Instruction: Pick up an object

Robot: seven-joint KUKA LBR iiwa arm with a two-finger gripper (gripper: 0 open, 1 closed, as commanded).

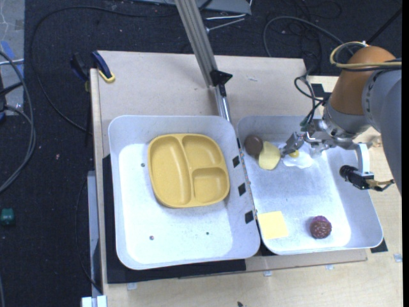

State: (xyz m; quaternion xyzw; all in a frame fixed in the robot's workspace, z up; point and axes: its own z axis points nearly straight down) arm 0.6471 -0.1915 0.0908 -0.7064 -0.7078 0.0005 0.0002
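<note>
The right bin (358, 226) holds a brown rounded object (253, 145) at its far left corner and a pale yellow lump (269, 157) touching it. A flat yellow square (273, 224) lies near the front left, and a dark red ball (320, 226) sits near the front right. A white patch (300, 160) lies just right of the yellow lump. My gripper (295, 147) hangs low over the back of this bin, right beside the yellow lump and above the white patch. Nothing shows between its fingers.
The left bin (128, 229) carries a yellow divided plate (189, 169). A slanted metal pole (199, 37) runs down to the gap between the bins. The grey arm with its orange band (364, 75) comes in from the right. Cables lie on the dark floor around the bench.
</note>
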